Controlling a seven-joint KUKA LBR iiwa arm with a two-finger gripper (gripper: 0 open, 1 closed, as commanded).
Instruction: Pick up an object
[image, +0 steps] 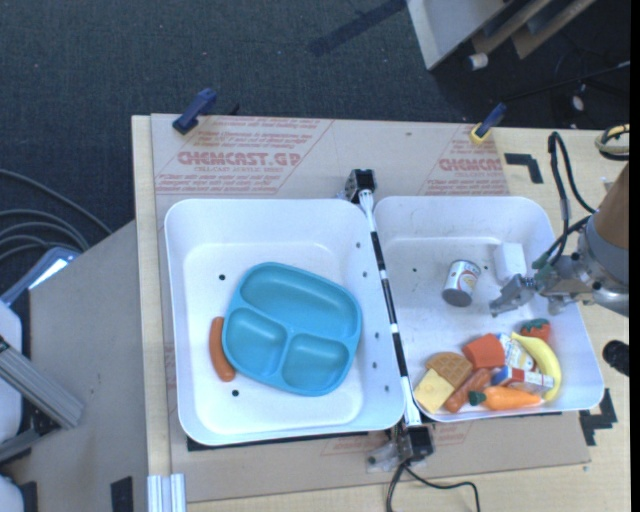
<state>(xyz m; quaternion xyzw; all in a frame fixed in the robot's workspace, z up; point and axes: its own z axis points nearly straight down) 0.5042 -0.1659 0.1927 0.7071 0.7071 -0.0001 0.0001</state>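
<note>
My gripper (512, 291) reaches in from the right, low over the middle of the right bin (420, 228). It hangs just right of a small silver can (460, 282) lying on its side, and just below a white block (508, 262). A heap of toy food lies in front of it: an orange-red block (485, 350), a banana (543, 357), a carrot (510, 398), a cheese wedge (432, 390) and a brown waffle (452, 368). Nothing shows in its grasp.
The left bin (185, 300) holds a blue divided plate (290, 328) with a red sausage (220, 348) at its left side. A black divider rail (380, 280) runs between the bins. Cables (560, 190) trail along the arm at the right.
</note>
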